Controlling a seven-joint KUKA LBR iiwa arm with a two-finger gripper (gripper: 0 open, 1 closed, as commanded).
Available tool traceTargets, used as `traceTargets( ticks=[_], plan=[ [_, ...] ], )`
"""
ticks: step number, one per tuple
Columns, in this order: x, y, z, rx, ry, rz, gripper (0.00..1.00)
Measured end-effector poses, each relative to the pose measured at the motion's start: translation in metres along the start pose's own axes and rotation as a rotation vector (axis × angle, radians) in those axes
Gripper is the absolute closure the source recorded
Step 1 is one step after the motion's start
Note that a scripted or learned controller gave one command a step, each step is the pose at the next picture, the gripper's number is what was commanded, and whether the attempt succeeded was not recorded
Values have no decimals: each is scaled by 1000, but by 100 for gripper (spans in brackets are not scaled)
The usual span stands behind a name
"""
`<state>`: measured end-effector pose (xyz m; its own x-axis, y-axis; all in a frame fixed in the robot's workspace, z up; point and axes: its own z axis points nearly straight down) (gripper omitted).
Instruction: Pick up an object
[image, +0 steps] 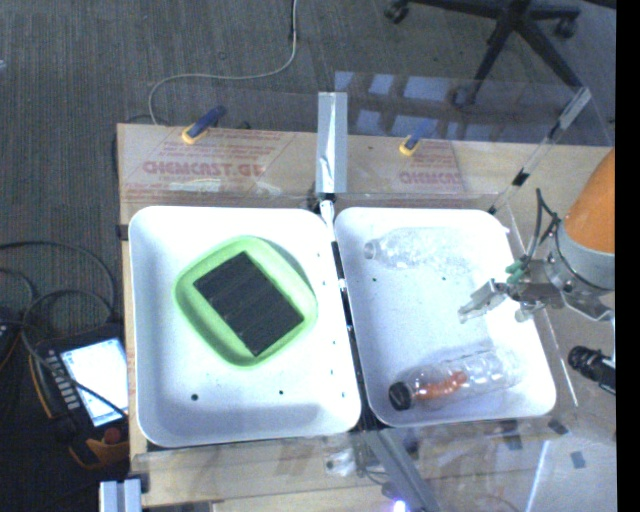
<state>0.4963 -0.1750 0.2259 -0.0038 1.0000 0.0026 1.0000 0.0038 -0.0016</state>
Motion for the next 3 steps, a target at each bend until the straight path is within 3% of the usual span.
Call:
traceTargets(
  ticks=[1,2,3],
  plan=[
    [-31,-10,131,-4,-1,-42,0],
    [-23,-1,134,-12,-5,124,0],
    [-23,16,-112,-3,-6,526,0]
  ],
)
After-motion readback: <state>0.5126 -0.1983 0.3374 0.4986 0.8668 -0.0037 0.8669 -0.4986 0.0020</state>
